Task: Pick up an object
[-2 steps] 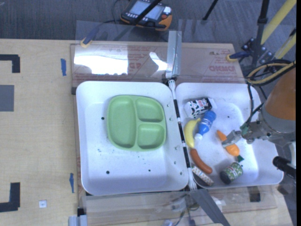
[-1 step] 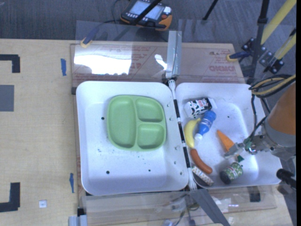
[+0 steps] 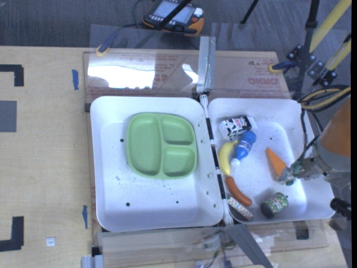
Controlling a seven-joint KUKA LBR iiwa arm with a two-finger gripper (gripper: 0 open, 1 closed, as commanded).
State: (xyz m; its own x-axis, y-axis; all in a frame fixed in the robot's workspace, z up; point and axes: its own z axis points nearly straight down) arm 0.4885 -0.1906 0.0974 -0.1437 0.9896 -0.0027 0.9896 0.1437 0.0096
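Red printing runs across the clear plastic sheet (image 3: 167, 71) behind the bins, one patch left of the silver tape strip (image 3: 205, 66) and one right of it, but the letters look reversed and too faint to read. The handheld device (image 3: 172, 14) up top shows a lit screen, unreadable.
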